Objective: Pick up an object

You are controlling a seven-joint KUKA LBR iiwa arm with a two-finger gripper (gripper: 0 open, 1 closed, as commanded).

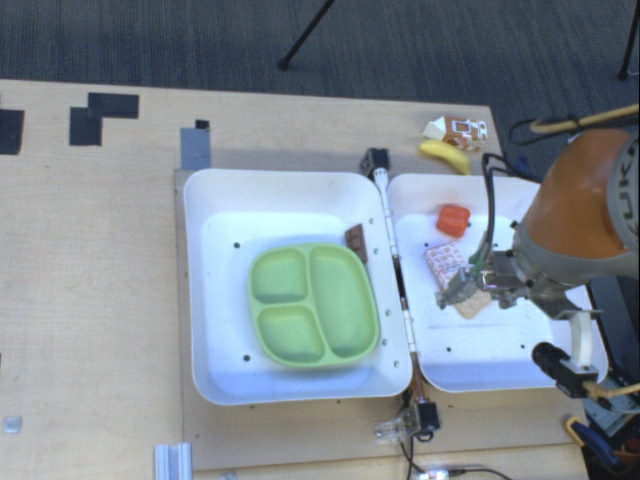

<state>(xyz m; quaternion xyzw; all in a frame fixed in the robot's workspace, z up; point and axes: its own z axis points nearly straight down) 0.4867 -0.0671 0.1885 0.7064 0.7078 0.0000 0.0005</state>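
Tool [462,290] sits low in the right bin [500,368], at the end of the arm [580,208], whose bulk covers the bin's right side; whether the tool is released or clenched cannot be told, for its tip is a dark blur against the things below it. Under that tip lies a tan piece [472,306], partly hidden, its kind hard to make out. Just beside it, toward the bin's inner wall, lies a packet [443,262], pale with a red speckled print, flat on the floor of the bin. Beyond the packet rests a red block [453,220], small and apart from the rest. In the left bin [215,218] a green tray [313,305] with three sections lies flat, and a small brown thing [355,237] leans near the wall between the bins. On the worktop [90,298] behind the right bin lie a banana [445,155] and a small carton [460,129].
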